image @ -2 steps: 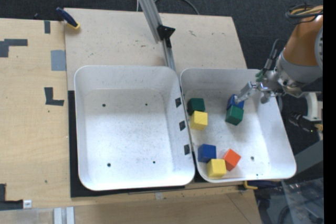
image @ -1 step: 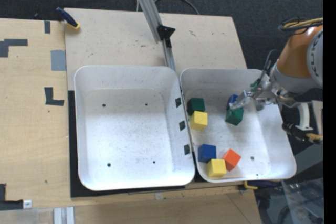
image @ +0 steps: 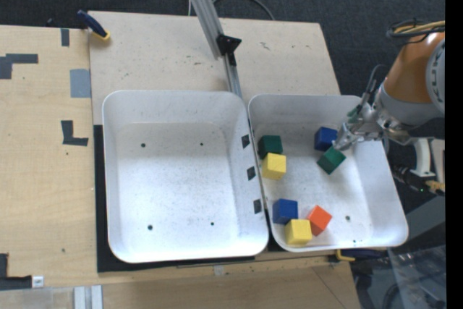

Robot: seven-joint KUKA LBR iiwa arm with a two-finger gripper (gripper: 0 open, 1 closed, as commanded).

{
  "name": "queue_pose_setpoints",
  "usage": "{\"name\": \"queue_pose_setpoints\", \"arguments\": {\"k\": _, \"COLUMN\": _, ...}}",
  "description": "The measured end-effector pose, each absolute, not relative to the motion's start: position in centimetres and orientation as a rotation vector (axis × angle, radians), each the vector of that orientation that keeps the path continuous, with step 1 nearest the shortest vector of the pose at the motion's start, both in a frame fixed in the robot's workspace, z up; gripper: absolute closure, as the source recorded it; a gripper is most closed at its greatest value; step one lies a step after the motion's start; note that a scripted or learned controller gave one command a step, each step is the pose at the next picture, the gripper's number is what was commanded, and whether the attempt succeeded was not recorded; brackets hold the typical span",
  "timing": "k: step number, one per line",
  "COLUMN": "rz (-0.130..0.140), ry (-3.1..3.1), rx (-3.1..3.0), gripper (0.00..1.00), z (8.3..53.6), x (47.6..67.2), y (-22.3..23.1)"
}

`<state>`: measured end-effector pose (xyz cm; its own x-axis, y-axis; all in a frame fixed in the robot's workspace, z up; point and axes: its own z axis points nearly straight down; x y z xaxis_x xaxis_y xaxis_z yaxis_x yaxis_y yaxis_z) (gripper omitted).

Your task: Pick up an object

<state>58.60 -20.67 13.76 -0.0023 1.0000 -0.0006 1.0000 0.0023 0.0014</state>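
The right bin (image: 376, 217) holds several small blocks: a dark green one (image: 270, 145) above a yellow one (image: 274, 166) near its left wall, a blue one (image: 285, 210), a yellow one (image: 298, 231) and an orange one (image: 319, 218) near the front, and a blue one (image: 325, 138) beside a green one (image: 331, 160) toward the right. My gripper (image: 344, 144) reaches in from the right and hangs directly over the green block, close to the blue one. I cannot make out whether anything sits between its tips.
The left bin (image: 173, 177) stands beside the right one. A slanted metal pole (image: 206, 7) crosses the bench behind the bins. A blue and yellow clamp (image: 93, 24) lies at the bench's far left corner. Cables hang at the right by the arm.
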Motion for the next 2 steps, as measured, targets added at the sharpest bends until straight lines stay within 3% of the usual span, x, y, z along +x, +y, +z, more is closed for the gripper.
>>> {"name": "queue_pose_setpoints", "arguments": {"k": 2, "rz": 0.003, "ry": 2.220, "rx": 2.217, "gripper": 1.00, "z": 22.6, "x": 59.4, "y": -20.9}}
